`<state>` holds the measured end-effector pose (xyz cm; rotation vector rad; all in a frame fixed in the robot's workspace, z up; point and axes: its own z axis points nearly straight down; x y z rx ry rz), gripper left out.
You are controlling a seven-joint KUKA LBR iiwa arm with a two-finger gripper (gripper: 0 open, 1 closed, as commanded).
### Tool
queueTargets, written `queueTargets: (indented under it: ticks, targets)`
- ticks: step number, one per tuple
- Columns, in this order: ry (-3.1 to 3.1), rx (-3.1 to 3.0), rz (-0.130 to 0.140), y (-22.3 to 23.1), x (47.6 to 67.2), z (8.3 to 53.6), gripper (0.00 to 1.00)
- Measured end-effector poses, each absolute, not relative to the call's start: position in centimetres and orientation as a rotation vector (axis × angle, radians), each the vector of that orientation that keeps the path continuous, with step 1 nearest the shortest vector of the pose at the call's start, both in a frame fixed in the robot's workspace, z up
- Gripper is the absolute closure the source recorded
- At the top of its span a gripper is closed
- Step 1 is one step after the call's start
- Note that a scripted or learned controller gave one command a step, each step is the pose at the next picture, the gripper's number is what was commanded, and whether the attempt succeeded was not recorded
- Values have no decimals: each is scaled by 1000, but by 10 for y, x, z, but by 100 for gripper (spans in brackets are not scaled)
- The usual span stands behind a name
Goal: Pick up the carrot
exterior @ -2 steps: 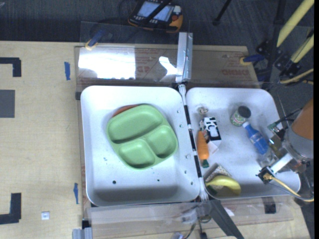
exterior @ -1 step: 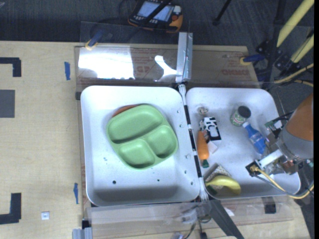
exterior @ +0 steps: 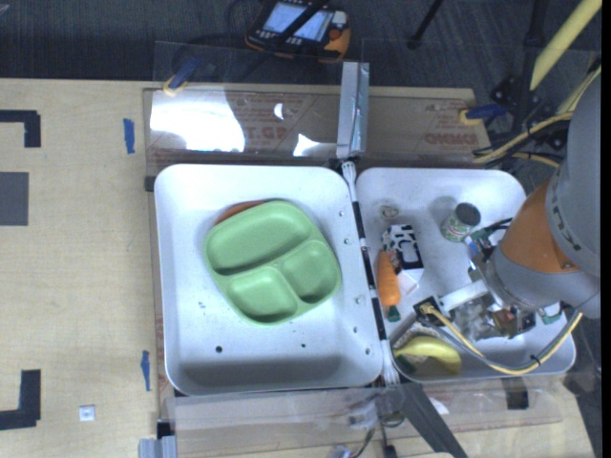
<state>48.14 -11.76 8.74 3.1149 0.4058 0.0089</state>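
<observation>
The carrot point(exterior: 388, 280), orange and short, lies in the right bin point(exterior: 496, 184) against its left wall, pointing along the wall. My gripper point(exterior: 470, 315) hangs low over the lower middle of that bin. It is to the right of the carrot and a little nearer the front, a clear gap away. Nothing shows between gripper and carrot.
A yellow banana point(exterior: 430, 355) lies at the right bin's front left, just below the carrot. A black-and-white item point(exterior: 405, 244) sits above the carrot, and a small round can point(exterior: 465, 218) further back. The left bin point(exterior: 181, 351) holds a green divided plate point(exterior: 275, 260).
</observation>
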Motion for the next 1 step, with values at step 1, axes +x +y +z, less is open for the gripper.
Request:
queueTargets:
  ticks: [1]
  targets:
    - [445, 3106, 9, -110, 481, 87, 100]
